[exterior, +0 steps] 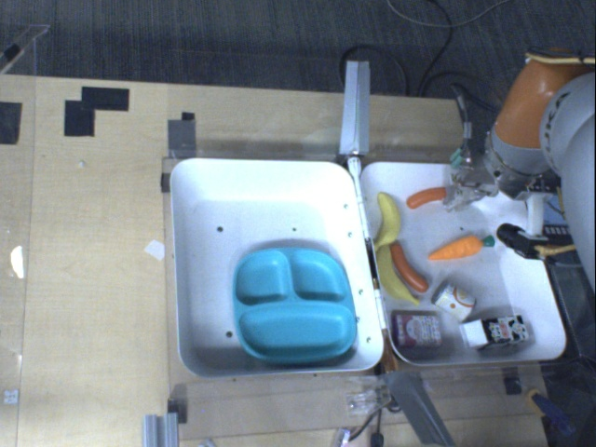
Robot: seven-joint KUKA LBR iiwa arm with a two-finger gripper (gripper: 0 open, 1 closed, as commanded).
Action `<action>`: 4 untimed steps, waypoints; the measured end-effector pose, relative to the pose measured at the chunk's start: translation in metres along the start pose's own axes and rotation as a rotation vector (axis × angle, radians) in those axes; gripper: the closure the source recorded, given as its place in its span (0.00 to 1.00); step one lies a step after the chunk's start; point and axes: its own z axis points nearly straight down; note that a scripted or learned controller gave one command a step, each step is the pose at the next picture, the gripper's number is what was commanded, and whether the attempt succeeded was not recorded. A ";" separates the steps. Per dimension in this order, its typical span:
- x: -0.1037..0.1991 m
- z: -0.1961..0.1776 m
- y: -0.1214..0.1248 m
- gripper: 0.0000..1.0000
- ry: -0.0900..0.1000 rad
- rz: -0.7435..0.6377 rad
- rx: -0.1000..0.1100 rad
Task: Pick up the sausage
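Note:
An orange-red sausage (426, 196) lies near the back of the right bin (549, 338). My gripper (463, 191) hangs low just to the right of it, at its right end, and whether it touches is unclear. A second, darker red sausage (408, 266) rests against a yellow banana (388, 220) along the bin's left wall. The arm, with its orange band (540, 87), comes in from the right edge.
A carrot (459, 247) lies mid-bin, just below the gripper. A small can (453, 299), a dark pouch (416, 330) and a black-and-white box (496, 331) sit along the front. The left bin (200, 250) holds a blue divided plate (294, 305).

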 end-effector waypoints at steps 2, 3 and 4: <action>-0.030 0.011 -0.047 0.00 -0.003 -0.203 -0.008; -0.034 0.011 -0.017 0.00 -0.004 -0.466 -0.009; -0.014 0.011 0.003 0.00 -0.006 -0.438 0.004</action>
